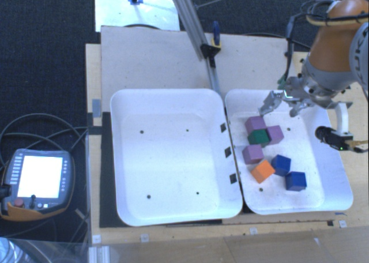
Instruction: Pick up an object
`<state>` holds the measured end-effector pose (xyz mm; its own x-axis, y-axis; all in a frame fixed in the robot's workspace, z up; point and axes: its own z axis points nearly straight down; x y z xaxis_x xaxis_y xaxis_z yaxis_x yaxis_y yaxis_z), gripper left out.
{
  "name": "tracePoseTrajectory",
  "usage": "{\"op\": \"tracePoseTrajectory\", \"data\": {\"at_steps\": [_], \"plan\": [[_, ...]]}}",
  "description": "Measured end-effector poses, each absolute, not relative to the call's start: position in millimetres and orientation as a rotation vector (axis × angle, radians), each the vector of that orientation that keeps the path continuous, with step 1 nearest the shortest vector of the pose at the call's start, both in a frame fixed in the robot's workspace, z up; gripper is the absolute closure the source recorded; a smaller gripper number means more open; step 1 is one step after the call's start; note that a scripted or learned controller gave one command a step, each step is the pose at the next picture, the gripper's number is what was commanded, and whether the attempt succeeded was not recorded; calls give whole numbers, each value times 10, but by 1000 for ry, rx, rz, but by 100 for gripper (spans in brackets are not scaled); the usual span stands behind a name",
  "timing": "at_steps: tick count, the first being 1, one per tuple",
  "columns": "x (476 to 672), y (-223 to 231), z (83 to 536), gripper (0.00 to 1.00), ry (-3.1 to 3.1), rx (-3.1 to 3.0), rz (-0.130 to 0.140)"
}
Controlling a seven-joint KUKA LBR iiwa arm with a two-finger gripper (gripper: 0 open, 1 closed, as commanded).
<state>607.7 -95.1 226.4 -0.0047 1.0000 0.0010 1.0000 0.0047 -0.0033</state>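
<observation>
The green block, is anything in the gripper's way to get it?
Partly. The green block is squeezed between purple blocks: one behind it, on the side of the gripper, and one to its right. Its top looks uncovered.

My wrist band (340, 31) looks glossy orange, the white bins (173, 106) look like smooth plastic, and the coloured cubes (263, 171) look matt.

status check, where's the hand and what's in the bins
Hand hovering over right bin, upper end, nothing between fingers. Blocks clustered below it: purple block nearest, green block touching it. No obstruction seen.
</observation>
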Motion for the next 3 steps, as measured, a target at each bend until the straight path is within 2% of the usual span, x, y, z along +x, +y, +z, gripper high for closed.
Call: {"op": "tracePoseTrajectory", "data": {"at_steps": [1, 2, 3], "plan": [[6086, -952, 2291, 0, -2227, -2217, -2], [6075, -860, 1722, 0, -2223, -2215, 4], [6107, -967, 1198, 0, -2228, -2225, -2]]}}
